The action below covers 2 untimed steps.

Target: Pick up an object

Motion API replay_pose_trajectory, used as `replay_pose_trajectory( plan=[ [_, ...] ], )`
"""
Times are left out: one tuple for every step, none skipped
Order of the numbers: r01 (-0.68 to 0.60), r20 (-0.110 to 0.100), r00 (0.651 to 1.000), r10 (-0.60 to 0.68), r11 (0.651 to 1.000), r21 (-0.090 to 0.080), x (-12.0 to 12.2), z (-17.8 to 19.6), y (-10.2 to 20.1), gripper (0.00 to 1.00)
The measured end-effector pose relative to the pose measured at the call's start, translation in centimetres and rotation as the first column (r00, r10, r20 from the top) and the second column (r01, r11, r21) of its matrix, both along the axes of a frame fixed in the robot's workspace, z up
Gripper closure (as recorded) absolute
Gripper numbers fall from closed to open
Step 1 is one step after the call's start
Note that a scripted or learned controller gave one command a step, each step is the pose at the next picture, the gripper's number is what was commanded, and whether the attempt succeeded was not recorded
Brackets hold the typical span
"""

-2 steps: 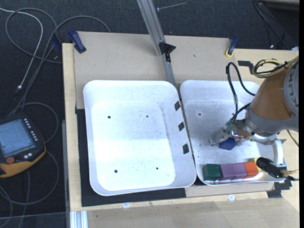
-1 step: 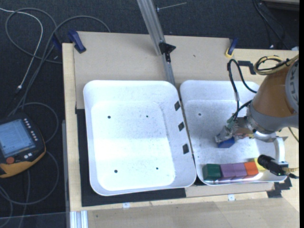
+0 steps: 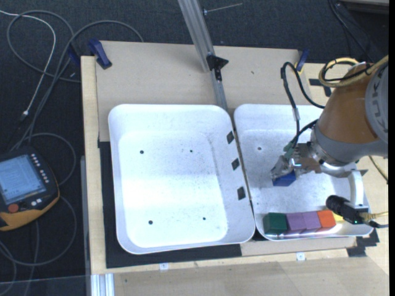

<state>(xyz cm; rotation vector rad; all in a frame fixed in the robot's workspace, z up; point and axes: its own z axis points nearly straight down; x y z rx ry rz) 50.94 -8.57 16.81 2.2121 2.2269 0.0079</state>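
My gripper is low inside the right bin, near its middle, with the arm reaching in from the right. A small blue object sits right at the gripper's tip, partly covered by it. Whether it rests on the bin floor or is held I cannot tell. Along the bin's front wall lie a green block, a purple block and an orange block in a row, touching one another.
The left bin stands beside the right one, their walls meeting in the middle. A slanted metal post rises from the bench behind the bins. A handheld pendant lies on the floor at the far left.
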Motion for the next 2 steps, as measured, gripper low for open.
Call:
replay_pose_trajectory(
  plan=[
    [-0.004, -0.002, 1.000, 0.004, 1.000, 0.003, 0.6, 3.2, 9.7, 1.00],
    [-0.004, 0.002, 1.000, 0.004, 1.000, 0.002, 4.4, 8.5, 16.8, 1.00]
  ],
)
